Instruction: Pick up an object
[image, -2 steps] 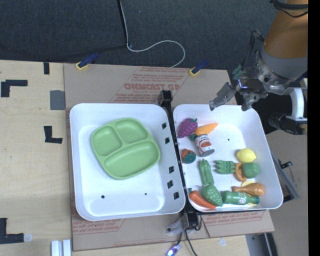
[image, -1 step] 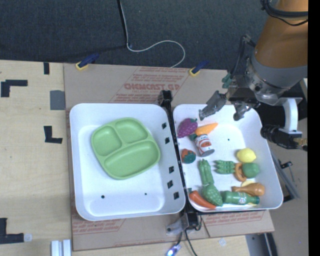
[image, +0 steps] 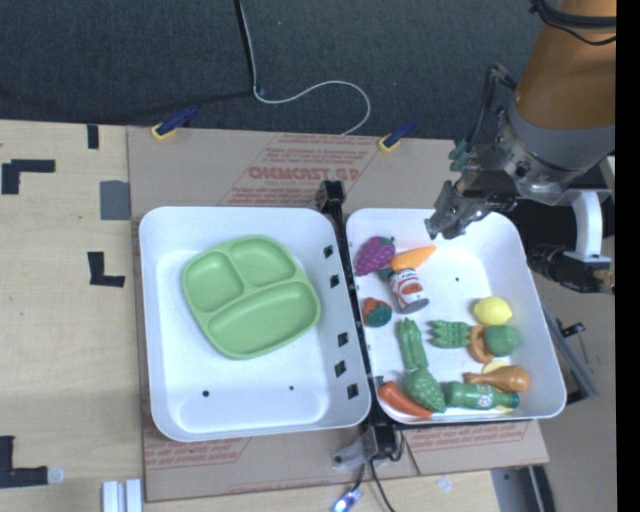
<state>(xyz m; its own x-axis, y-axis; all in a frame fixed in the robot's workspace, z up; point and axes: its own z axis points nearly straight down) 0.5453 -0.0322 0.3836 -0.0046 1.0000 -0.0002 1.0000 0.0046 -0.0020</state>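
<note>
The right bin (image: 515, 250) holds several toy foods: purple grapes (image: 375, 254), a small carrot (image: 414, 257), a red-labelled can (image: 408, 288), a yellow lemon (image: 492, 310), a green lime (image: 504, 339), and a long green vegetable (image: 410, 344). A brown drumstick (image: 502, 378) and a green bottle (image: 482, 398) lie by the near edge. My gripper (image: 453, 220) hangs above the bin's far edge, right of the carrot and apart from it. Nothing shows in its grasp.
The left bin (image: 170, 400) carries a green divided plate (image: 252, 295). Between the bins runs a black hinge strip (image: 342, 300). A white cable (image: 300, 95) loops across the dark cloth at the back. Cardboard (image: 300, 170) lies under both bins.
</note>
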